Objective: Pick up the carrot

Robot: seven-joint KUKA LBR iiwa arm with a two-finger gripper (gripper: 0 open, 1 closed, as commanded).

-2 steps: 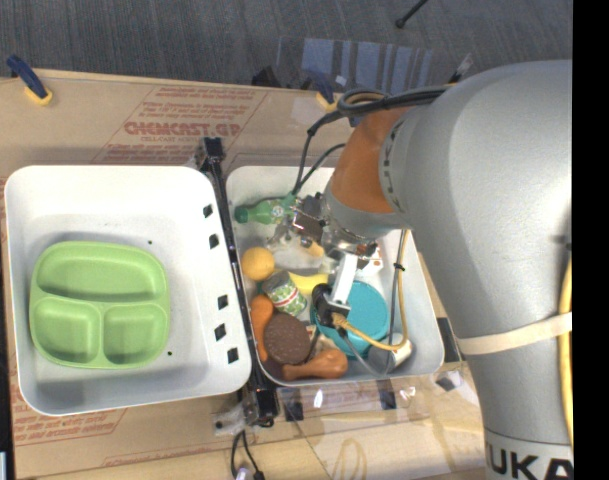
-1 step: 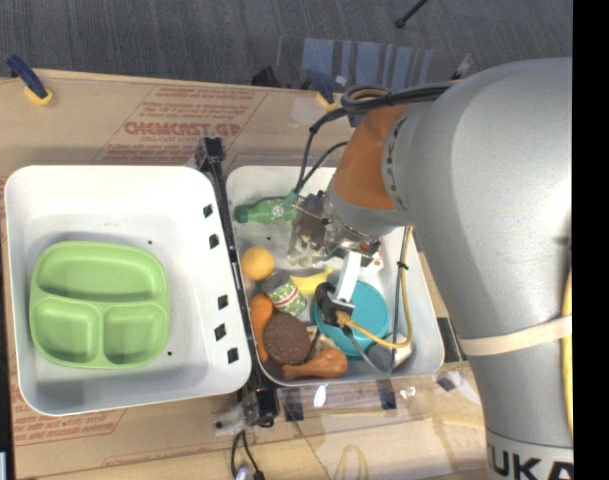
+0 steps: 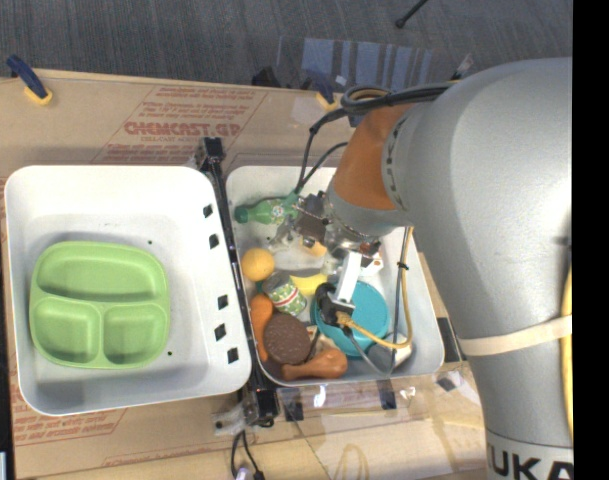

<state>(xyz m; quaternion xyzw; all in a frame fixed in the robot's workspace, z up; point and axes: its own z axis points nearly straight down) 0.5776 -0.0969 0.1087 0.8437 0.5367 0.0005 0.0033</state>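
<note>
Grey carpet runs behind the desk (image 3: 134, 108), which has a sheet of cardboard over it with red print on it. I can make out something like "CHEMCAST GP" in the red lettering, the smaller lines under it are too blurry to read. Down at the bottom right the arm (image 3: 494, 198) has "UKA" showing in dark letters on its grey shell.

So the arm is huge here, comes in from the right and bends down over the right bin (image 3: 424, 343), with the orange band (image 3: 369, 163) just above the wrist. Black cables loop off the top of the wrist. The hand (image 3: 334, 268) is pointing down into the middle of the right bin, sitting low over the clutter. Can't tell how wide it is or whether anything's in it, it's all tangled up visually with the stuff underneath.

Left bin (image 3: 24, 268) has a green divided tray (image 3: 99, 303) with three compartments lying flat in it.

Right bin is packed: a green bottle (image 3: 262, 209) lying near the back, a yellow lemon (image 3: 257, 264), a blue plate (image 3: 369, 313), a brown cookie (image 3: 286, 338), a brown roll-ish thing (image 3: 319, 365) at the front edge. The carrot (image 3: 260, 318) is orange, lying against the bin's left wall, just left of the cookie and in front of the lemon, apart from the hand
</note>
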